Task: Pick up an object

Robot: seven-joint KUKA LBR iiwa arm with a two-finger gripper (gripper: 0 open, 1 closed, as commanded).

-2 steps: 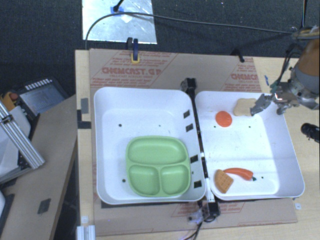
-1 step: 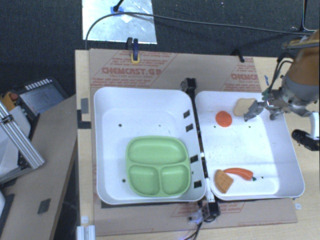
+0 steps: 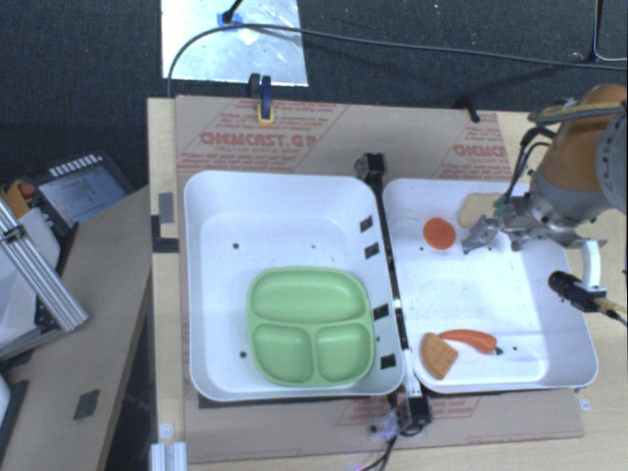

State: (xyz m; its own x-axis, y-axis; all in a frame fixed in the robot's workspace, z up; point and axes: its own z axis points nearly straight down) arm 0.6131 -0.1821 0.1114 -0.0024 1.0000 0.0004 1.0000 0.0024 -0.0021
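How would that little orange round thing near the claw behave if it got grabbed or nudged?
The orange round piece looks flat and smooth, so it would probably slide on the white bin rather than roll. Being low, it may slip from the gripper. It looks light.

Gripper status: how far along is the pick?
Done: the gripper has reached the right bin, beside the orange disc. In hand: nothing visibly between its fingers. Left: grasp and lift. The chili pepper and waffle piece lie near the front wall; the green tray sits in the left bin.
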